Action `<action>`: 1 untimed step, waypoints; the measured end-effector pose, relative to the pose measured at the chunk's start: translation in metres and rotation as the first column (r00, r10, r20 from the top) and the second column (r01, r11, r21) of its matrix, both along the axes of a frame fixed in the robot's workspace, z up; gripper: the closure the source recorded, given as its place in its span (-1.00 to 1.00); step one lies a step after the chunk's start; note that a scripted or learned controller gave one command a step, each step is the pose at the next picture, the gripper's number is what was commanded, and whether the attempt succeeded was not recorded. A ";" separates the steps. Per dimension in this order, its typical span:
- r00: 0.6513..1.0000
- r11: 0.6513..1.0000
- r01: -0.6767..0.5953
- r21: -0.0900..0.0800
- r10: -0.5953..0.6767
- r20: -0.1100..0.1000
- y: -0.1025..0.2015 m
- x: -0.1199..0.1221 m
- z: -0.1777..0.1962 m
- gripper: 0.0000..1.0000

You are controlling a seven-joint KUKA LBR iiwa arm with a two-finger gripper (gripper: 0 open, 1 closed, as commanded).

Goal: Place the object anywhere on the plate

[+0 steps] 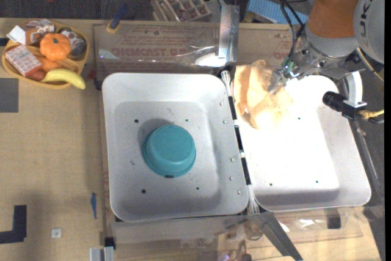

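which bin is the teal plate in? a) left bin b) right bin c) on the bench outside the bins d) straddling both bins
a: the teal plate sits upside down near the middle of the left bin, while the gripper is over the right bin beside a pale cloth-like object.

Matt teal plate (170,150) in smooth white bin (122,101)

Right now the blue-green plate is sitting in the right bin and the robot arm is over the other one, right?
Not quite. The camera view shows the blue-green plate sitting in the left bin, not the right one. The robot arm is over the other one, the right bin, with its gripper beside a pale, yellowish object at that bin's back left corner.
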State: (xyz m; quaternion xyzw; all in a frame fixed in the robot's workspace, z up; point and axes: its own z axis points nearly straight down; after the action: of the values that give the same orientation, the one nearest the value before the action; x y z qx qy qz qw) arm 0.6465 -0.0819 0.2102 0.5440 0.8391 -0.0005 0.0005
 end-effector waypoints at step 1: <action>1.000 1.000 -0.001 0.000 0.001 0.002 0.000 0.001 0.013 1.00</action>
State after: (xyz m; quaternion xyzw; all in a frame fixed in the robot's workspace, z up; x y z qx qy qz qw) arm 0.6478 -0.0819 0.2231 0.5434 0.8394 0.0000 0.0013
